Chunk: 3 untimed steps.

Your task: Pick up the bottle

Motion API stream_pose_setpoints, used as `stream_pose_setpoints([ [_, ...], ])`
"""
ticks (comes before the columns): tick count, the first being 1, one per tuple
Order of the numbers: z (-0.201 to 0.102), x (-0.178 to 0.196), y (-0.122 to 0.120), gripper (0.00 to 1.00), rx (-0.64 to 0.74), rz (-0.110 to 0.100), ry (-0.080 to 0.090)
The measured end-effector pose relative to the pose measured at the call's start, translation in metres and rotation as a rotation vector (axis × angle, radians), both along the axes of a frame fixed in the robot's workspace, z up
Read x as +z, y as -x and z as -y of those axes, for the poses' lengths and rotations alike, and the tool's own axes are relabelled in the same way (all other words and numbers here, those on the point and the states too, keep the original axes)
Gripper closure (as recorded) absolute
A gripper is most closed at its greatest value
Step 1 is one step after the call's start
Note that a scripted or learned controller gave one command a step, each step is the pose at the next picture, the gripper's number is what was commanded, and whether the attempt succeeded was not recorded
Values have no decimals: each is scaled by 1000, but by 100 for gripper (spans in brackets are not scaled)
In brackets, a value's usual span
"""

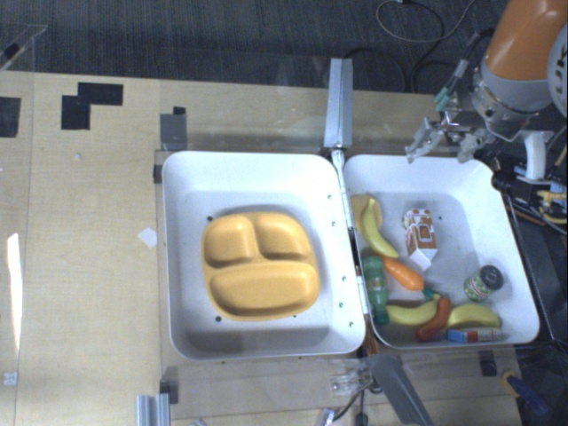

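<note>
A green bottle [375, 286] lies along the left wall of the right bin [497, 193], between a banana above it and another below. My gripper [441, 146] hangs over the far rim of the right bin, well behind and to the right of the bottle. Its fingers [419, 148] are spread apart with nothing between them, so it is open.
The right bin also holds a carrot [405, 274], a small carton [420, 230], a round green can [484, 282], bananas [374, 227], a red sausage [432, 320] and a small tube [472, 335]. A yellow divided tray [260, 264] fills the left bin [177, 238]. Cables [532, 193] run along the right.
</note>
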State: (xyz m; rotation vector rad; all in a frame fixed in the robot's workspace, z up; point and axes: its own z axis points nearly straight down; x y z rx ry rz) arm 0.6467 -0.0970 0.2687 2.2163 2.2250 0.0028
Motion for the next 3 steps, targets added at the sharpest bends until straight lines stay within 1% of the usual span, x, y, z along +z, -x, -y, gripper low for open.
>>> stream_pose_setpoints([
  [1,58,-71,59,0,-276,1,0],
  [2,73,-7,90,0,-371,4,0],
  [3,85,-41,119,0,-843,0,-2],
])
